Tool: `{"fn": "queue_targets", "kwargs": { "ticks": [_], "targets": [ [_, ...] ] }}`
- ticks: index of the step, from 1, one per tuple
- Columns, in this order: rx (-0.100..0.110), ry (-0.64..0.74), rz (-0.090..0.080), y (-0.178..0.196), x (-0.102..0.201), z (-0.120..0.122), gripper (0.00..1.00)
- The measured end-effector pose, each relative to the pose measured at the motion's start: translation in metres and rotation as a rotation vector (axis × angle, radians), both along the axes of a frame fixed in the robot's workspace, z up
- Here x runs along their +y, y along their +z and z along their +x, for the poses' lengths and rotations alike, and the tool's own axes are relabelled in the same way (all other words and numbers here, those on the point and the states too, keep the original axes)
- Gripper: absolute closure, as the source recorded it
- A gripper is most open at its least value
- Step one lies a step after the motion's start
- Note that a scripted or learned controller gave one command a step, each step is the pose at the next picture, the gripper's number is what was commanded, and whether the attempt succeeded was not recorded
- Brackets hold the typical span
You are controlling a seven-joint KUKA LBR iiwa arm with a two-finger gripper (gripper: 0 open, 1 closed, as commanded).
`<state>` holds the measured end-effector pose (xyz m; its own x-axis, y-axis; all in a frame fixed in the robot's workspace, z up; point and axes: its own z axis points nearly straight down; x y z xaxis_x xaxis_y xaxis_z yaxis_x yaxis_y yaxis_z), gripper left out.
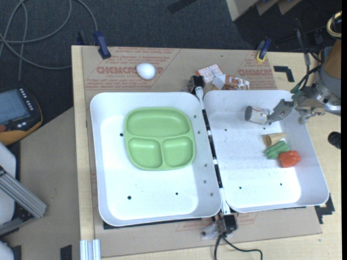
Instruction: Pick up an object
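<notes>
- While the arm reaches in from the right, its jaws (278, 112) sit low over the upper part of the right bin (238, 191), close beside a small grey-and-white object (256, 114) lying on the bin floor.
- Whether the jaws are parted or closed I cannot tell — the dark tip blurs into the object's end, and nothing clearly sits between them.
- Candidate things to pick all lie in the right bin: the grey-and-white object near the tip, then a tan block (273, 140), a green piece (275, 149) and a red piece (289, 158) bunched together, touching or nearly so, a little lower down.
- The left bin (108, 194) carries a green divided tray (160, 138); a white egg-like ball (145, 70) rests on the bench (124, 58) above it, and some crumpled wrappers (219, 79) lie on the bench above the bins' join.
- Judging progress: the approach looks made, but no lift shows — everything rests on the bin floor. A firm grip and the raise are left, and the grasp could well miss.
</notes>
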<state>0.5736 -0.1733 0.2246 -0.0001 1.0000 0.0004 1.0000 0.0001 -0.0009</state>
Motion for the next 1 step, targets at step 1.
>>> {"fn": "queue_targets", "kwargs": {
  "ticks": [1],
  "targets": [
    [0.0,-0.001,0.0,-0.0891,-0.0273,-0.0006,0.0]
  ]
}}
